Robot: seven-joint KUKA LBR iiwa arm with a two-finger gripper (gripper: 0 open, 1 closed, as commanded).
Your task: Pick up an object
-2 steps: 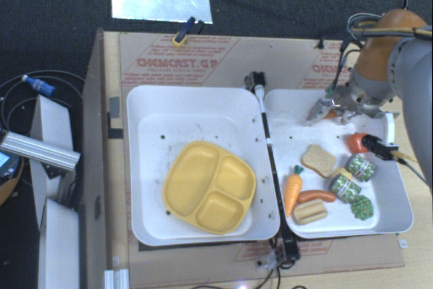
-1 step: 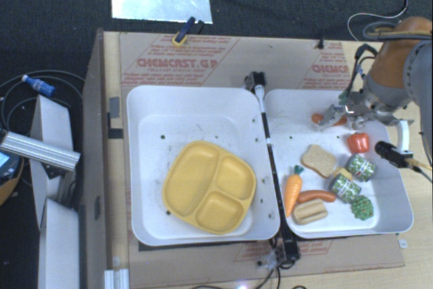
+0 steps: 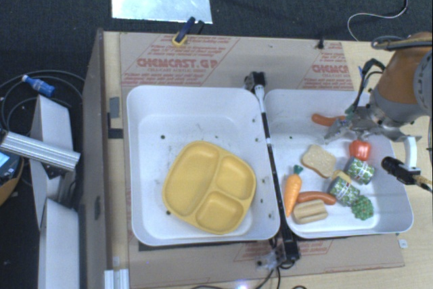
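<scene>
Within the right bin, toy foods are lying: tomato, bread slice, carrot. Just above the tomato, the end effector is hovering, finger state indiscernible. Alongside, the left bin is carrying a yellow tray.

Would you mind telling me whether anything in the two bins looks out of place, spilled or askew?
Nothing looks spilled or damaged. The yellow divided plate lies skewed in the left bin, its edges not square with the walls. The toy foods, such as the carrot and bread slice, lie loosely scattered in the right bin.
</scene>
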